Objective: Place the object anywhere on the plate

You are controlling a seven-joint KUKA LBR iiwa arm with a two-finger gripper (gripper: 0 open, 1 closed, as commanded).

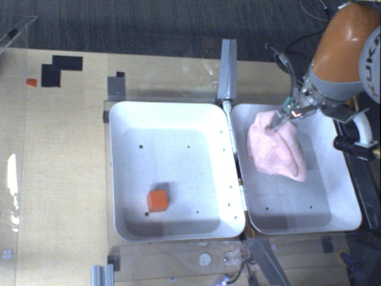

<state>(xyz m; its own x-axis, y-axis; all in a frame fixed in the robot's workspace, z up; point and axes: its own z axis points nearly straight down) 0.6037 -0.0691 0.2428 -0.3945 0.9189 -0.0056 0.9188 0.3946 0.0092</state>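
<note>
**Entry: placement task, early stage, no plate in our count**

We list two shallow white bins side by side on a pale wooden bench. The left bin (169, 171) holds one small orange block (158, 201), lying low and left of centre on the bin floor, well apart from the arm. The right bin (297, 171) holds a pink cloth (277, 148), crumpled and spread over the upper left part of its floor.

The arm (342, 46), grey with an orange band, reaches in from the right. Its gripper (284, 117) sits at the top edge of the pink cloth, touching it or just above it. Whether it is spread or closed, and whether any fold of cloth sits in it, we cannot tell; the tip is small and partly lost against the fabric.

Status, as we judge it:
- Object: which item is meant is not settled by the task wording. The gripper's position suggests the cloth; the block lies untouched in the other bin.
- Plate: we see nothing we can call a plate, unless one of the bins or something under the cloth serves as one.
- Done: at most the approach to the cloth.
- Left: a confirmed hold, a lift, a carry and a release on the plate.

Also on the bench: black markers (59, 69) and a small orange square (31, 83) at far left.
</note>
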